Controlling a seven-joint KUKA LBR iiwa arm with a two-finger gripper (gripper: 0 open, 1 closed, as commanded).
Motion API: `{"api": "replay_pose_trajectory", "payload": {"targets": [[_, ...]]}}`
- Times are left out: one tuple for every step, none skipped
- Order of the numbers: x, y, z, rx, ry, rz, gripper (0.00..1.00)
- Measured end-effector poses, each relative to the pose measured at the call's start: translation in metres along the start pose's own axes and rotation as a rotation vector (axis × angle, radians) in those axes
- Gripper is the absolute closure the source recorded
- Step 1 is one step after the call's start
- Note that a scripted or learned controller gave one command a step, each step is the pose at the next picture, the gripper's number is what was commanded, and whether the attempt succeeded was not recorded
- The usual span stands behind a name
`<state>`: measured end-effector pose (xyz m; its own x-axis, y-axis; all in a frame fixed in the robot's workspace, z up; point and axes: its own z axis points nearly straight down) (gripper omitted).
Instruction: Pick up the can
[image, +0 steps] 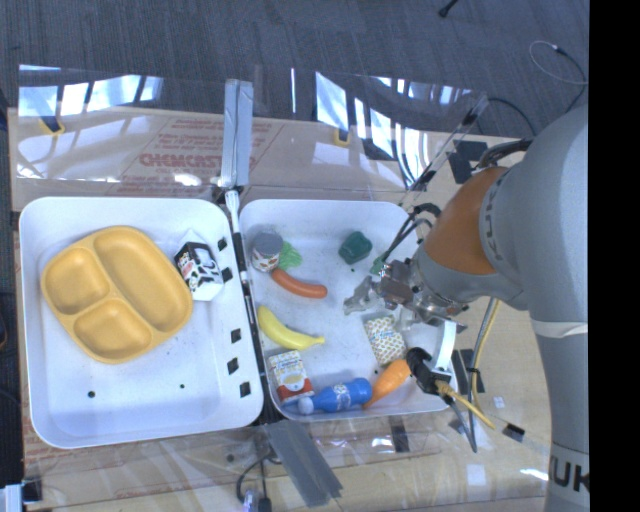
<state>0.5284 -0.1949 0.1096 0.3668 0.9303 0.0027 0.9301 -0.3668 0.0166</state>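
I'm looking down on two shallow white plastic bins, the left bin (60, 400) and the right bin (320, 215), which meet along a centre seam. The can (266, 250) stands upright in the far left corner of the right bin, a short cylinder with a dull metal lid and a printed label. Touching its right side is a small green piece (289, 255), and just near of that lies a smooth orange-red sausage (299, 286). A curved yellow banana (288, 333) lies mid-bin; nearer still is a small red-and-white carton (289, 372), then a blue bottle (335, 397) on its side along the near wall, and a tapered orange carrot (390, 380) beside it. A dark green block (355, 247) sits toward the far right, and a speckled patterned packet (384, 338) lies under the wrist.

The gripper (372, 292) hangs over the right part of that bin, well apart from the can. I cannot tell how its metal ends are set.

In the left bin, a glossy yellow three-compartment plate (115, 292) lies tilted, with a black-and-white carton (201, 268) just beside its right edge.
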Motion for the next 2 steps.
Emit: {"api": "replay_pose_trajectory", "payload": {"targets": [[-0.0092,-0.0127,0.0096,-0.001,-0.001,0.079,0.00],[-0.0122,-0.0136,0.0099,-0.003,-0.001,0.160,0.00]]}}
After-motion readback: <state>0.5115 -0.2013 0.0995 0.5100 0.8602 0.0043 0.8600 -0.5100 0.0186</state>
